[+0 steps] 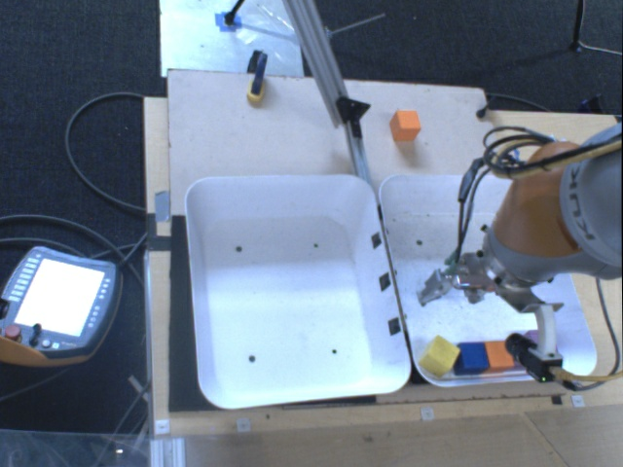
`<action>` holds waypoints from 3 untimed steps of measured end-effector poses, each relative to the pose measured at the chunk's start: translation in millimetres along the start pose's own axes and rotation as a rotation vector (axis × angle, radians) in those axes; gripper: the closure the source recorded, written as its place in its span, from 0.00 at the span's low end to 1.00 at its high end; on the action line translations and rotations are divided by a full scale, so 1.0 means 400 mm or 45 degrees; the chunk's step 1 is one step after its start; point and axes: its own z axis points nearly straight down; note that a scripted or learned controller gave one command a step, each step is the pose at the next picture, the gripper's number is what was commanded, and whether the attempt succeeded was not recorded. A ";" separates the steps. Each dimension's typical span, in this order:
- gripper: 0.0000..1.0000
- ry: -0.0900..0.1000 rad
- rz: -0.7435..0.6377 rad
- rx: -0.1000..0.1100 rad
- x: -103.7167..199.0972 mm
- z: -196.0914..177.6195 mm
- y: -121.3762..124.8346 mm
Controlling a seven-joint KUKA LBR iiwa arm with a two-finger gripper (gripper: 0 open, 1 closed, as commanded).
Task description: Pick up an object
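Three small blocks lie in a row along the front wall of the right bin (414, 191): a yellow block (439, 355), a blue block (472, 357) and an orange block (499, 355). My gripper (435, 287) hangs over the middle left of that bin, behind the yellow block and apart from it. It looks open, with nothing between its fingers. The grey and orange arm (545, 217) covers the bin's right part.
The left bin (282, 261) stands beside the right one, sharing a wall with black tabs. An orange cube (405, 125) and a yellow-and-blue clamp (257, 77) lie on the bench behind the bins. A slanted metal pole (321, 56) crosses the back. A teach pendant (54, 302) rests on the floor at left.
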 end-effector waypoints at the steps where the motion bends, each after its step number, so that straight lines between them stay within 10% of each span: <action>1: 0.00 -0.002 -0.004 -0.010 0.011 0.073 0.071; 2: 0.00 -0.005 -0.005 -0.024 0.006 -0.187 0.146; 3: 0.00 -0.001 0.002 0.001 0.006 0.075 0.057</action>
